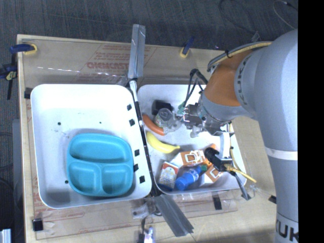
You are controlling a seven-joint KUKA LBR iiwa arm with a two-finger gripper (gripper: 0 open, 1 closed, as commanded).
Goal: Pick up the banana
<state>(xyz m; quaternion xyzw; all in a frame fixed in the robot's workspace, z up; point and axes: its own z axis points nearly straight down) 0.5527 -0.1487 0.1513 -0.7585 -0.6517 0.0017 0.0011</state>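
The banana is seen in the right bin, close to that bin's left wall. It is smooth, yellow and gently curved, and it lies flat and free of any grip. Just above it lies an orange carrot-shaped piece, tapered and glossy.

The claw is held over the middle of the same bin, up and to the right of the banana and apart from it. Its metal parts are crowded together and partly covered by the grey arm, so whether it is open or closed cannot be told; nothing is seen gripped in it.

Lower in the bin a jumble is found: a blue bottle, a small printed carton and an orange-and-white packet, overlapping so that their outlines are hard to separate.

In the left bin, of shallow white plastic with rounded corners, a blue tray with three compartments is set. Both bins rest on a pale surface.
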